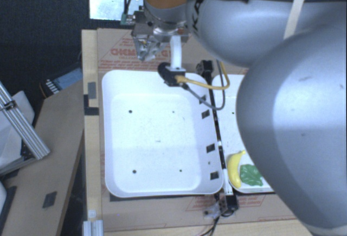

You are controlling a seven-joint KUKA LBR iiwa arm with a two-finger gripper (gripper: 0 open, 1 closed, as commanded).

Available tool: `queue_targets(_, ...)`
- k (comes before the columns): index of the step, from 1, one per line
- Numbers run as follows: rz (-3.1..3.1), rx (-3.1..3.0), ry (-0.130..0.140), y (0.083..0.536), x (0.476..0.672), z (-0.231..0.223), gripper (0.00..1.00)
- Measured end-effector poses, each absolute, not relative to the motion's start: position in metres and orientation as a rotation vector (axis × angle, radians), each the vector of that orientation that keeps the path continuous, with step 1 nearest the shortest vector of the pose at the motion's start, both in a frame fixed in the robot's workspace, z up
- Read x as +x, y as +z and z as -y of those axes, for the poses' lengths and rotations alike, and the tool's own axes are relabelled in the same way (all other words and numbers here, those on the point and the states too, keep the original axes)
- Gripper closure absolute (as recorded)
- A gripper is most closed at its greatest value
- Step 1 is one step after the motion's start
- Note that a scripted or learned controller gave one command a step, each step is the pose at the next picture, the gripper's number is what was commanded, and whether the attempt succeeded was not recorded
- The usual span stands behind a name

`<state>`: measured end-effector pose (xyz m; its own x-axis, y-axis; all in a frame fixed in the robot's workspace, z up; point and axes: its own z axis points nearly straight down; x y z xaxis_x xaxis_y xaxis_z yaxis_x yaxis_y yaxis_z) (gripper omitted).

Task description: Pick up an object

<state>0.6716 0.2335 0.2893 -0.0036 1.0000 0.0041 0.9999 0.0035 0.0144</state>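
Note:
A yellow banana-shaped object [234, 170] lies at the near left corner of the right bin [230, 102], with a green object [251, 175] touching its right side. The arm's grey bulk hides most of that bin. My gripper [150, 51] hangs under the orange band, over the far edge of the left bin [116, 186], well away from both objects. Nothing shows in its grasp.
A yellow cable and a black connector [172, 76] hang just right of the gripper, over the left bin's far right corner. Black clips [211, 148] line the divide between the bins. An aluminium rail [21, 126] lies off the bench at left.

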Motion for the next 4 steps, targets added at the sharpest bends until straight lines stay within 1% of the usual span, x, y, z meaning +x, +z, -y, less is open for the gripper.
queue_targets(1,-2.227,2.225,-0.016,0.134,0.643,-0.234,1.0)
queue_targets(2,-2.222,2.213,0.018,0.258,0.671,-0.235,1.0)
queue_targets(3,-2.221,2.21,0.027,0.394,0.67,-0.235,1.0)
queue_targets(4,-2.223,2.209,0.024,0.523,0.668,-0.235,1.0)
